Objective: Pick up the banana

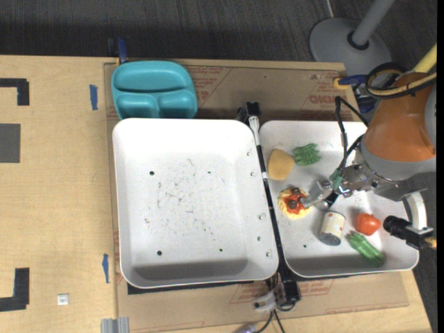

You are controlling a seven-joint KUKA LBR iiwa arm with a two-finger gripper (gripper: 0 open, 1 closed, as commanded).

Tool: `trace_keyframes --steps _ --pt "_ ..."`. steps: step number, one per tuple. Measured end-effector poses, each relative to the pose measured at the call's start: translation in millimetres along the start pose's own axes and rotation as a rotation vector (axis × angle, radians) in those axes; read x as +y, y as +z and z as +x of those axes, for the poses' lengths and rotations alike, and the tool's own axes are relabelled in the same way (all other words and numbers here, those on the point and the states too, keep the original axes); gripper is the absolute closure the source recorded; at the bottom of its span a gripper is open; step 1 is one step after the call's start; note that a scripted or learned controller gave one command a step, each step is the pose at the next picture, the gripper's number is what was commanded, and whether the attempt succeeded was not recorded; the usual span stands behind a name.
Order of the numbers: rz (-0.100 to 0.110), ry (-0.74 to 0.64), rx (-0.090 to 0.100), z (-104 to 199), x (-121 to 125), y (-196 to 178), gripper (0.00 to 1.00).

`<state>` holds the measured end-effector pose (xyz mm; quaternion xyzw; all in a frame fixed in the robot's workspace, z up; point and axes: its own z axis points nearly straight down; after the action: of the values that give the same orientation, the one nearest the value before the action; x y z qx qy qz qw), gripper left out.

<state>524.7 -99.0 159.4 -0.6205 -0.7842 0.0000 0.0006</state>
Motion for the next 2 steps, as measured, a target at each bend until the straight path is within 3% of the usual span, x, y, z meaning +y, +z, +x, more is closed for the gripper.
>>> trace_keyframes --steps 1,2 --pt "0.002 -0.107 0.001 89.2 3.2 -25.1 0.0" --pt "0.001 -0.068 0.001 159.7 -9.0 -25.3 0.0"
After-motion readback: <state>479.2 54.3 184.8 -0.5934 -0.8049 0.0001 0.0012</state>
